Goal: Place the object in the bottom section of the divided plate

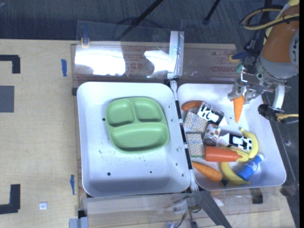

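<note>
A grey arm with an orange band reaches in from the right over the right-hand white bin [278, 172], its pincer [241, 93] clamped on the thick end of a small orange carrot [238, 108], which hangs point-down above the rear of that bin, apart from the clutter below. The green divided plate [137, 123] lies in the left-hand bin [90, 175], well apart from the carrot, with two small sections at the rear and one wide section at the front, nearest the viewer; all three appear bare. Beneath and in front of the carrot lie the remaining items: a second carrot [207, 171], a banana [237, 174], a blue bottle [249, 168], patterned blocks [194, 122] and a black-and-white toy [210, 113]. Judged from this arrangement, the lift is done and the carry across the central divider [182, 127] between the bins remains. The hold looks shallow, taken at the carrot's top only, so a quick sideways move could swing the tapered body and let it slip out. A low passage risks striking the bin walls at the divider. Release too far back would drop the carrot into a small rear section, and its rounded form could roll over the low ridge.
</note>
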`<state>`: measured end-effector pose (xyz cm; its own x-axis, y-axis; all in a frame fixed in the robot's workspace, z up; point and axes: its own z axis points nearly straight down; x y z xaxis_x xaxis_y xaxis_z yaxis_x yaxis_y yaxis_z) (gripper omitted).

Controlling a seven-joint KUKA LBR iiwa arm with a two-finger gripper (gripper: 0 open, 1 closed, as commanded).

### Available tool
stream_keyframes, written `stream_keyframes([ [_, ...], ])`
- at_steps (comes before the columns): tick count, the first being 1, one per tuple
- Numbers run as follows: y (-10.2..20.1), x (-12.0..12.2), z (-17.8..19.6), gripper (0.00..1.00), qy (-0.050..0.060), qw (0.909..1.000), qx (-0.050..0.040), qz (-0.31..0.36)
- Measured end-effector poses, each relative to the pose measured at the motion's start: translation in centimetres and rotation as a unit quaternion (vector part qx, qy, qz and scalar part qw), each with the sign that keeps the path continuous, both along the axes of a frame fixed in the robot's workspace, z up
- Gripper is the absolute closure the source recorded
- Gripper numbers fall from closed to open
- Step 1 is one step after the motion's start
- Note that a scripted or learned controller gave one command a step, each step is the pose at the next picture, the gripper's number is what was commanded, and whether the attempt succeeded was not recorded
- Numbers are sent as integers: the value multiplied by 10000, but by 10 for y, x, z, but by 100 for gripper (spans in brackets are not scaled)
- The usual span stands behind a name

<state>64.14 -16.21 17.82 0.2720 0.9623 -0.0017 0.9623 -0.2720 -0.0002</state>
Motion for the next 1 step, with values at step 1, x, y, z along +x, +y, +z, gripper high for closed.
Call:
stream_keyframes([
  [1,70,25,-32,100,5,9987,11,511],
])
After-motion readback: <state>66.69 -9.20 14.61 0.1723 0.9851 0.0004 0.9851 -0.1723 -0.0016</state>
